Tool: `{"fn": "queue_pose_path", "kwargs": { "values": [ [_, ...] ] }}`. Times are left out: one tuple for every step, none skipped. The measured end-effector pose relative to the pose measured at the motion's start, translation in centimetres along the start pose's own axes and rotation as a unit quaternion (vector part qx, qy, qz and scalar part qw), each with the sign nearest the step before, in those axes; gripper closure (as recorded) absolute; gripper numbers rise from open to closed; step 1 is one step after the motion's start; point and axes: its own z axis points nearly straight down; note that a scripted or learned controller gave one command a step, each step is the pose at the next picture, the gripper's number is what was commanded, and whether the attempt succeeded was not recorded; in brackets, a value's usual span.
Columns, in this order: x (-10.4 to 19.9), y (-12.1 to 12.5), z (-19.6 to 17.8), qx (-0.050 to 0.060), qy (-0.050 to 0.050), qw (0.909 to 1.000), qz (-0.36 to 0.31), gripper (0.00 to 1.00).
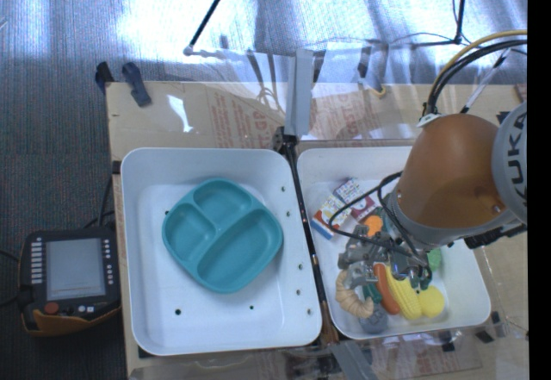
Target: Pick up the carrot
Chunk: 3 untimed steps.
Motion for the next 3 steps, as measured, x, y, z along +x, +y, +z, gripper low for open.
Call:
{"fn": "queue_pose_path", "kwargs": {
  "values": [
    [0.9, 4.9, 0.2, 0.001, 0.003, 0.9978, 0.065, 1.00],
    [1.1, 6.1, 0.2, 0.001, 0.004, 1.0000, -0.007, 1.00],
    [-2.2, -3.2, 0.2, 0.000, 0.002, 0.9894, -0.146, 1.00]
  ]
}}
